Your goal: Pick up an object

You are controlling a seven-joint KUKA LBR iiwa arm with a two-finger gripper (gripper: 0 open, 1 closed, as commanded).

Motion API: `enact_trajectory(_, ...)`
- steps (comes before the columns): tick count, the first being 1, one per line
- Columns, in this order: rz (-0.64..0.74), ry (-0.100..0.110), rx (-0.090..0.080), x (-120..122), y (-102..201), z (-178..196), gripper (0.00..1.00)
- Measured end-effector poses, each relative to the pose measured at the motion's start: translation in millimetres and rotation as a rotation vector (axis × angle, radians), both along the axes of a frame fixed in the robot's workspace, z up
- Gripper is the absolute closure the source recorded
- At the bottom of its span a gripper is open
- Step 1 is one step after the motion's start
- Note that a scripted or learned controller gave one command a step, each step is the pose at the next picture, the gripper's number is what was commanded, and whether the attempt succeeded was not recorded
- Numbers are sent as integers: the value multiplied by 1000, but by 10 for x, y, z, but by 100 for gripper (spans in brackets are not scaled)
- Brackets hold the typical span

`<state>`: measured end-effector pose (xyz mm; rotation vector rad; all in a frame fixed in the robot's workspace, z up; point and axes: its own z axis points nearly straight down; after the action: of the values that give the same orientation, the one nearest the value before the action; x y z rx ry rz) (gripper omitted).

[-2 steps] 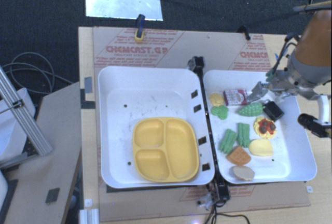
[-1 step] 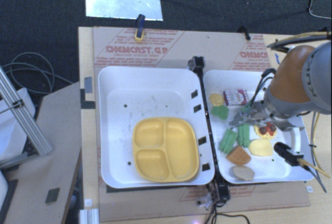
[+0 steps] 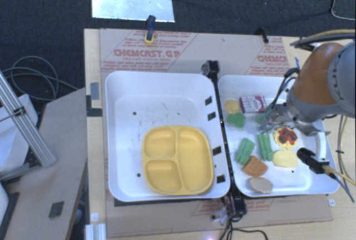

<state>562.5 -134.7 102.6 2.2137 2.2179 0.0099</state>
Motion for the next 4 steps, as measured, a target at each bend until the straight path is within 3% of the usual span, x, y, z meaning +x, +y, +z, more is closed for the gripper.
enact_trajectory(1, 0, 3, 1, -9, 1, -13, 0)
enact_trajectory(2, 6, 8, 2, 186, 340, -186, 0)
enact_trajectory(3, 2, 11, 2, 265, 265, -180, 0)
enact_trajectory(4, -1, 14, 3, -337, 417, -188, 0)
